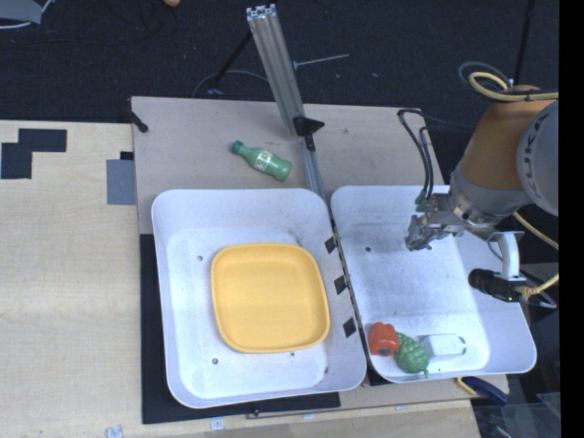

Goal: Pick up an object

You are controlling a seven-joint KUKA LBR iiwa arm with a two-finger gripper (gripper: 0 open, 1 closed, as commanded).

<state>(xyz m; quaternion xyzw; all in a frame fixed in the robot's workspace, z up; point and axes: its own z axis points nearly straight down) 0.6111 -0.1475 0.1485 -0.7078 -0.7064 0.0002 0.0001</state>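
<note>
My gripper (420, 236) hangs over the upper middle of the right bin (411, 281), above bare white floor, with nothing seen between its fingers. A red pepper (382, 338) lies at the bin's near left corner. A green lumpy vegetable (411, 355) touches it on the right. Beside that sits a white cylinder (444, 344). A yellow square plate (269, 296) lies flat in the left bin (182, 235).
A green bottle (263, 160) lies on its side on the bench behind the left bin. A metal rail (283, 62) slants up from between the bins. Black clips (338, 281) line the seam between the bins.
</note>
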